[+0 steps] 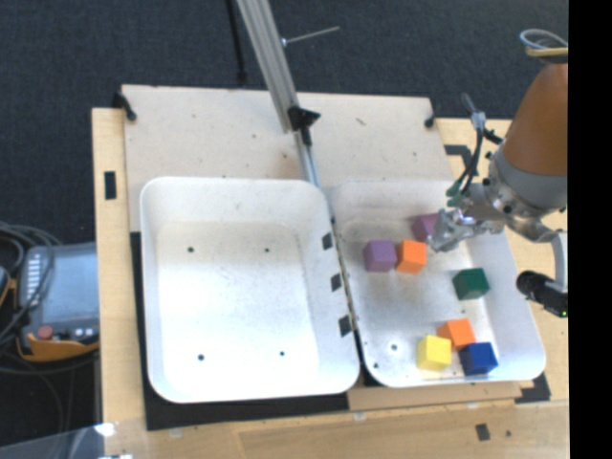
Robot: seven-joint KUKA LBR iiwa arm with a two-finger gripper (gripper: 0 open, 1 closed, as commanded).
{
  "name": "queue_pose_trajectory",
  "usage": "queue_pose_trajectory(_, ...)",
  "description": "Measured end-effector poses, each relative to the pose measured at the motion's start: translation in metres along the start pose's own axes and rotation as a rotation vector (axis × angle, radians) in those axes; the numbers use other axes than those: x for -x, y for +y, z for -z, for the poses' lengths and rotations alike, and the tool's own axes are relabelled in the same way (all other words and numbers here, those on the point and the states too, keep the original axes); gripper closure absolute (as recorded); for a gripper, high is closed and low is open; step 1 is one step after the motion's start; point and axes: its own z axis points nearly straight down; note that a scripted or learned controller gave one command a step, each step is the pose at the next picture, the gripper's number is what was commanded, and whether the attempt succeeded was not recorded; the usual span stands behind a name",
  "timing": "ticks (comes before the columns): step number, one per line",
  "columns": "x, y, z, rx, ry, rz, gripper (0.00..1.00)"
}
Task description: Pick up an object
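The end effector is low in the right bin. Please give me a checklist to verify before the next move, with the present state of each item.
1. End effector over the right bin: ok.
2. Block seen between its fingers: cannot tell.
3. Purple block beside it, partly hidden: cannot tell if touched.
4. Orange block touches another purple block: not ok for a single pick.
5. Green block stands apart: ok.

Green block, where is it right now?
The green block lies in the right bin, toward its right side, below the gripper and above the orange block and blue block near the front edge.
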Motion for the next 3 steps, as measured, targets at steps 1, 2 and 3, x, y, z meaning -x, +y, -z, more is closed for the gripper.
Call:
queue_pose_trajectory(1, -0.049, 0.028, 0.002, -0.003, 0.0, 0.002, 1.0)
queue_pose_trajectory(2, -0.093, 0.058, 0.002, -0.003, -0.001, 0.0, 1.0)
queue_pose_trajectory(3, -0.137, 0.077, -0.005, -0.004, 0.0, 0.0, 1.0)
